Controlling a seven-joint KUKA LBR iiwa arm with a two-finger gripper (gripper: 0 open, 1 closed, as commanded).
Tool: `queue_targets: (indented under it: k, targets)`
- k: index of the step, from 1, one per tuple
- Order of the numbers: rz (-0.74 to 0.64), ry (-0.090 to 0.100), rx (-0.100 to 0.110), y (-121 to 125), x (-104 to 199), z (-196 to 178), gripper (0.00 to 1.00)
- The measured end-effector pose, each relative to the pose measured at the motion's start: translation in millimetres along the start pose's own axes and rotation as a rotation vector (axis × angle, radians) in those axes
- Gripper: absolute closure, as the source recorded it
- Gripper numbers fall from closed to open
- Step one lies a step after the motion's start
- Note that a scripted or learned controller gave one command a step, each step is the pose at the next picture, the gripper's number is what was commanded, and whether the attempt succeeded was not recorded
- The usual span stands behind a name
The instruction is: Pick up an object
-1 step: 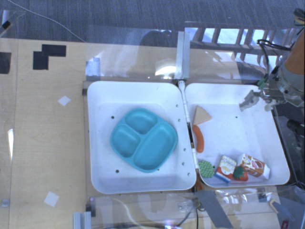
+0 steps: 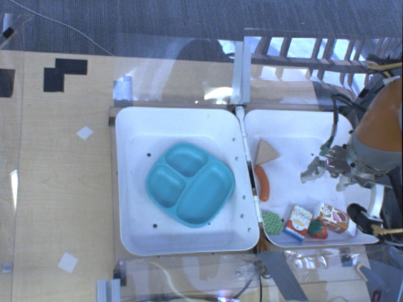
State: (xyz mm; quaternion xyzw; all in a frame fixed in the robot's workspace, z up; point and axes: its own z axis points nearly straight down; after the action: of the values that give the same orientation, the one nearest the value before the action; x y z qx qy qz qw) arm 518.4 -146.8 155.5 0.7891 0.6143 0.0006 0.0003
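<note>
Bins sit side by side on the bench: the left bin (image 2: 126, 231) carries a blue divided plate (image 2: 190, 184), the right bin (image 2: 286, 121) holds the small objects. The gripper (image 2: 322, 168) hangs over the right bin's middle, its fingers spread apart with nothing between them. A tan wedge (image 2: 266, 151) and an orange sausage (image 2: 262, 182) lie to its left; a green piece (image 2: 272, 221), a small carton (image 2: 298, 221), a strawberry (image 2: 317, 229) and a juice box (image 2: 334, 218) crowd the near edge.
</note>
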Motion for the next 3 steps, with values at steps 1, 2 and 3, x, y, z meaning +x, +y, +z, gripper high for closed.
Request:
queue_targets:
  k: [1, 2, 3]
  targets:
    - [-0.313, -0.001, -0.002, 25, -25, 51, 0.00]
    - [-0.578, -0.003, -0.007, 88, -38, 68, 0.00]
    - [-0.644, -0.006, -0.014, 5, 55, 65, 0.00]
